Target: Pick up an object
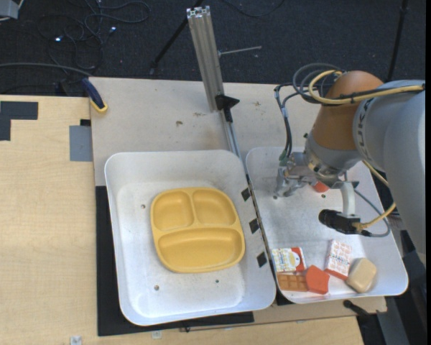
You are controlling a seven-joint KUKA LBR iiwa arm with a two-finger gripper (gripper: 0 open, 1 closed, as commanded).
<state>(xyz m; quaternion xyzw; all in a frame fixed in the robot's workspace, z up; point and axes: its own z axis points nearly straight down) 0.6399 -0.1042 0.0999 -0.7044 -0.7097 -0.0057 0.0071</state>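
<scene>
My gripper [289, 182] hangs low over the far left part of the right bin [302, 225], under the orange-banded wrist [343, 113]. Several small objects lie along that bin's near edge, all well apart from the gripper: a red and white carton [288, 259], a brown waffle piece [293, 283], an orange block [317, 279], a white and red packet [339, 257] and a beige bun-like lump [362, 274]. A small red bit [320, 186] shows just right of the gripper; I cannot tell what it is.
The left bin [129, 264] holds a yellow divided plate [197, 228]. A metal post [207, 56] rises behind the bins. A black part with cables [339, 221] hangs off the arm over the right bin. A wooden surface [36, 221] lies to the left.
</scene>
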